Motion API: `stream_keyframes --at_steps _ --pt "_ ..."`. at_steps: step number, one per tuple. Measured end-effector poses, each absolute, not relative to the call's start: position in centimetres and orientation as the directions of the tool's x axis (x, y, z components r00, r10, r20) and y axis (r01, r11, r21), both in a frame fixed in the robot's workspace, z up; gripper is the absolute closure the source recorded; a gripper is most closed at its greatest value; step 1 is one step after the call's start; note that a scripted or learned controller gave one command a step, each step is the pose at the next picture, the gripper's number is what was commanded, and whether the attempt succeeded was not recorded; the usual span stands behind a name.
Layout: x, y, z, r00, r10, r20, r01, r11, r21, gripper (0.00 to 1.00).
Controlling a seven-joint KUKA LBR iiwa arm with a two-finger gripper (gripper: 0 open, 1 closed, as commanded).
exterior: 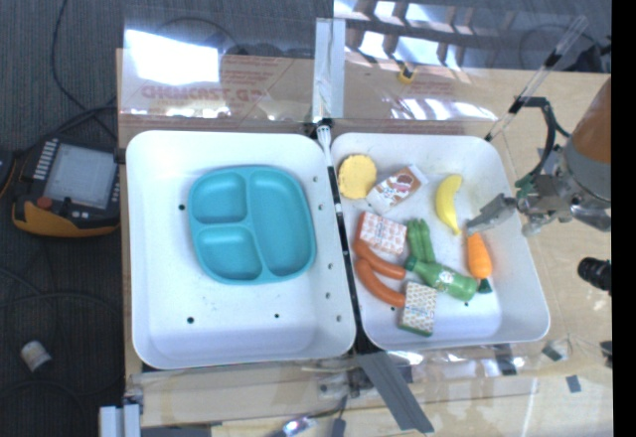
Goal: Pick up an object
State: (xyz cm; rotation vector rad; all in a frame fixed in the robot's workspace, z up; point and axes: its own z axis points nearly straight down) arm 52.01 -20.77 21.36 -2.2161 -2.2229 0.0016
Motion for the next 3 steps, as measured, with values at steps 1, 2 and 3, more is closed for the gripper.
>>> stream_keyframes --at_steps 1,2,3 --pt "56.9 -21.3 9.9 -0.017 1.0 0.008 1.0 0.017 0.004 0.0" --pt "58.2 -22.2 14.9 0.081 0.997 -0.001 0.997 -0.081 -0.002 0.0" --pt "57.1 -21.0 9.0 -0.303 0.953 0.001 0.953 0.303 0.008 0.0"
